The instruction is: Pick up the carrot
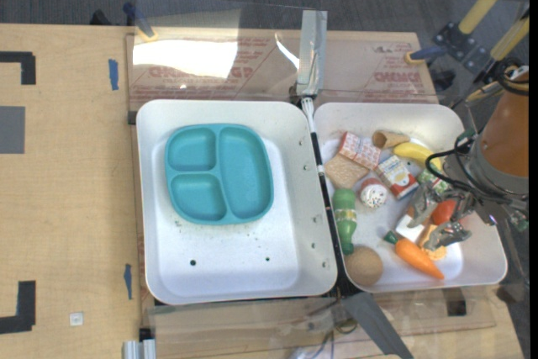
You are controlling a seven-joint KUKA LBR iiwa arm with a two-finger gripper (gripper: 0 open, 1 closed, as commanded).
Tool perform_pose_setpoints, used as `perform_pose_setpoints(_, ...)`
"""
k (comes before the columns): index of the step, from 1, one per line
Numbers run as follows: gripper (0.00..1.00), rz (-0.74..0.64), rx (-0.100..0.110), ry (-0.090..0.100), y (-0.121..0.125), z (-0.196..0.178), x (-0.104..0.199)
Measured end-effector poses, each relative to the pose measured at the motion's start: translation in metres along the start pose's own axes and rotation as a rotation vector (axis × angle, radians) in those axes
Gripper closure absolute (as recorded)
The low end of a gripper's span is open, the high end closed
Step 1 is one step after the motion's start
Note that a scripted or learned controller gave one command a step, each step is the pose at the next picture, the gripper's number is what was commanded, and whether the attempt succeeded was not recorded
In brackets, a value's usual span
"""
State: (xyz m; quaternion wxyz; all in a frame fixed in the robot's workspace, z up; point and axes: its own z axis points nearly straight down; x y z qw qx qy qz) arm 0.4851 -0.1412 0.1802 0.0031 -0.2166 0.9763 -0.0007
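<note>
While the left bin (160,181) carries a teal divided plate (220,173), the right bin (437,118) is crowded with toy food. Near its left wall stands a green bottle (345,213), with a round brown ball (365,264) just below it. A cracker (346,171), a red-and-white box (360,149) and a banana (411,152) lie further back. The carrot (418,257) rests on the bin floor at the front right, tilted. The gripper (441,223) hangs just above the carrot; whether it is open or closed cannot be told
</note>
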Motion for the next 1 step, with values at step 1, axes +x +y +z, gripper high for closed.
perform_pose_setpoints(1, 0.00, -0.001, -0.003, 0.002, 0.0011, 0.0014, 0.0001)
